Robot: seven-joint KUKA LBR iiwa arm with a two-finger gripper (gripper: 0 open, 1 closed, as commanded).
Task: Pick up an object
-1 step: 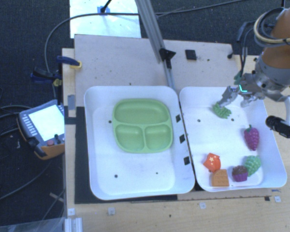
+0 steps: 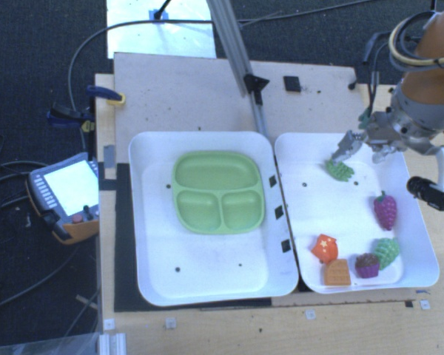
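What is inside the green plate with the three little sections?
Nothing sits in the green divided plate; all three compartments show bare. It lies in the left bin, whose floor beneath it is covered.

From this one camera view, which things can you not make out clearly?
- Hand: its tips meet the green toy; whether it grips the toy is too small to tell.
- Arm: cut off by the right and top edges.
- Small purple toy: too small to identify, and pressed against the pale green toy.
- Handheld screen left of the bench: glare washes out the display.
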